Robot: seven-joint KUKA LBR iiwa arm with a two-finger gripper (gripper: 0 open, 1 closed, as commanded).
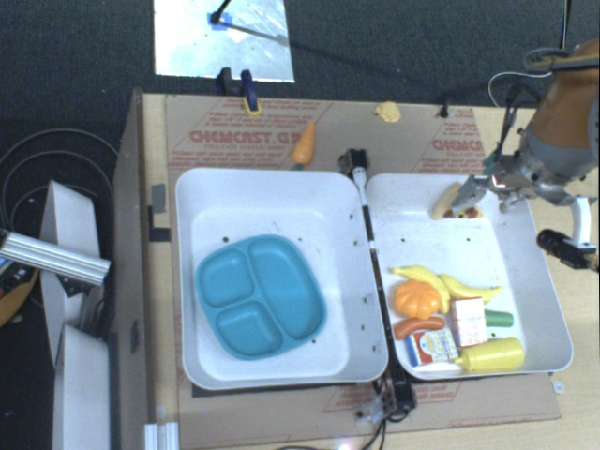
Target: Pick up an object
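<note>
The right bin (525, 261) holds a cluster of toy foods at its near end: a yellow banana (441, 282), an orange pumpkin (417, 299), a red sausage (419, 326), a small carton (469, 322), a yellow bottle (490, 353) and a green piece (500, 319). My gripper (459, 202) hangs low over the far end of this bin, near its back wall and well apart from the cluster. Something small and reddish (466, 214) lies just under it; what it is stays unclear.
The left bin (206, 204) carries a blue divided plate (260, 294). An orange carrot (303, 143) and a small yellow piece (387, 112) lie on the cardboard behind the bins. A clamp (247, 89) sits at the back edge. Cables run at the far right.
</note>
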